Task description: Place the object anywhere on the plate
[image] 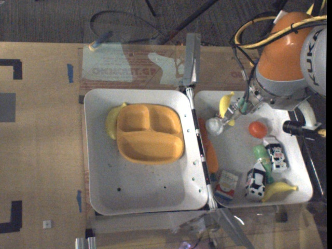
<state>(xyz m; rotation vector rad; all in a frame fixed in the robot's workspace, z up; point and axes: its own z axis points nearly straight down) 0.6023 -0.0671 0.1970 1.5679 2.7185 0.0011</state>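
Note:
An orange divided plate (150, 133) lies in the left bin (98, 185). A yellow banana-like piece (111, 122) pokes out from under the plate's left edge. My gripper (228, 118) hangs low over the upper left of the right bin (303, 188), pointing down and left. A small white round object (213, 125) sits right at its tip. A yellow banana (225, 104) lies just behind the gripper, and a red tomato (257, 129) rests to its right.
The right bin also holds an orange carrot (209, 152) along its left wall, a green piece (261, 154), two cow-patterned cartons (276, 157) (255, 183), a red-and-white carton (226, 185) and another banana (279, 190). A metal divider (191, 66) separates the bins.

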